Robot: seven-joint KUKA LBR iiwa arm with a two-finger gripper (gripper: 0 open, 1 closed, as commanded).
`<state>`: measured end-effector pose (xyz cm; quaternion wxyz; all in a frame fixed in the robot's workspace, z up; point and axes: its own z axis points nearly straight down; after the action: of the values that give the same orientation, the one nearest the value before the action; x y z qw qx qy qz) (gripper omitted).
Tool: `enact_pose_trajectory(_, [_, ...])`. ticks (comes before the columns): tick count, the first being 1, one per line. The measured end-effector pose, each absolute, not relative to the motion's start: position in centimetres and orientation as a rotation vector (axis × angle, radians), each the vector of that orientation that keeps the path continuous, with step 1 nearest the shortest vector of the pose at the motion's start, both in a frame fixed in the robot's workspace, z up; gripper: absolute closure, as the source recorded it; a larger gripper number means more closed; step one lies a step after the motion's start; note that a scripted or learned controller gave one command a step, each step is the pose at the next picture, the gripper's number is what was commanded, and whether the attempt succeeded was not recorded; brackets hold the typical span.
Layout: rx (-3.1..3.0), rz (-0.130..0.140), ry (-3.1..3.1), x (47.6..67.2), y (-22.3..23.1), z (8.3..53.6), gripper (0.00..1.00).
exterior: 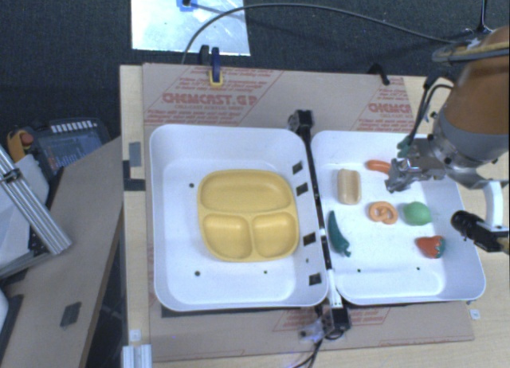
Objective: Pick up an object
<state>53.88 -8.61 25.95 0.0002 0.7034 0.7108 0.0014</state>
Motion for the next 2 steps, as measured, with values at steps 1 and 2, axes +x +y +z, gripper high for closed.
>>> enact_pose_trajectory(1, [2.21, 0.004, 2.233, 53.2, -3.0, 26.3, 1.0])
enact_pose_trajectory(2, [2.212, 0.003, 2.231, 51.9, 1.6, 24.5, 1.0])
